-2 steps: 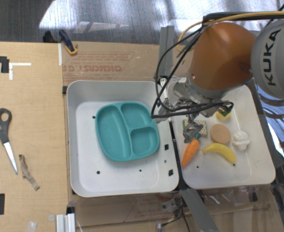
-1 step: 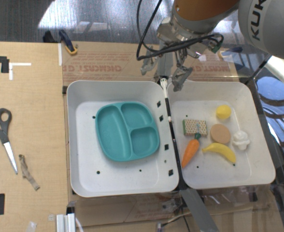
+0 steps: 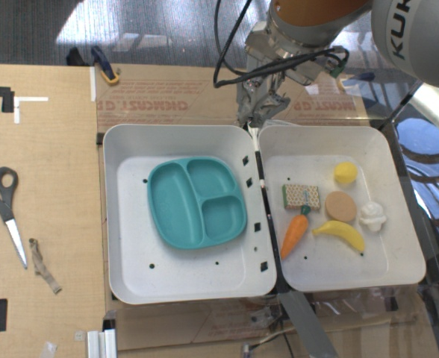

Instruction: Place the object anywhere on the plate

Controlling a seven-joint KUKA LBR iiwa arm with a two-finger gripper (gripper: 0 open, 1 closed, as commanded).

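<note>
Arm enters from upper right, grey link and orange band above the wrist at the top edge, wrist pointing down. Gripper (image 3: 260, 114) hangs above the far rims where the two bins meet, over the cardboard strip; whether it is spread or pressed together cannot be told from this angle, and nothing is seen in it. Left bin (image 3: 122, 222) holds a teal divided plate (image 3: 197, 202), three compartments, lying flat near the bin's centre. Right bin (image 3: 399, 267) holds the objects: a carrot (image 3: 295, 232) lying tilted near the dividing rim, a patterned block (image 3: 301, 195) just above it, a tan disc (image 3: 341, 206), a banana (image 3: 340, 233), a yellow ball (image 3: 345, 172), and a small white item (image 3: 372, 215). Scissors (image 3: 4, 207) lie on the table at left.
</note>
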